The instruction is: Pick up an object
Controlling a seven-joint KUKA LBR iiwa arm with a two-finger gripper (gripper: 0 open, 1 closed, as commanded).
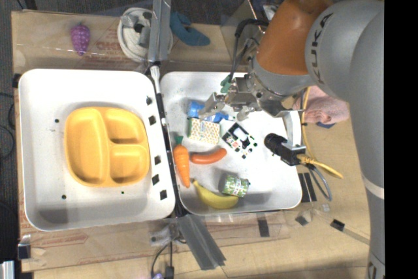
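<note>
The two-finger metal gripper (225,101) hangs over the right white plastic bin (287,196), just above a blue block (197,107) and a patterned white carton (205,132); whether it is spread or pressed together I cannot tell. Nothing is visibly held. The likely trouble is crowding: beside the carton lie a black-and-white cube (238,139), a red sausage (208,156), an orange carrot (182,165), a yellow banana (214,196) and a green can (235,186), so a descent may nudge neighbours or pinch an edge. "KUKA" reads on the grey arm (346,36); the carton's print is illegible.
</note>
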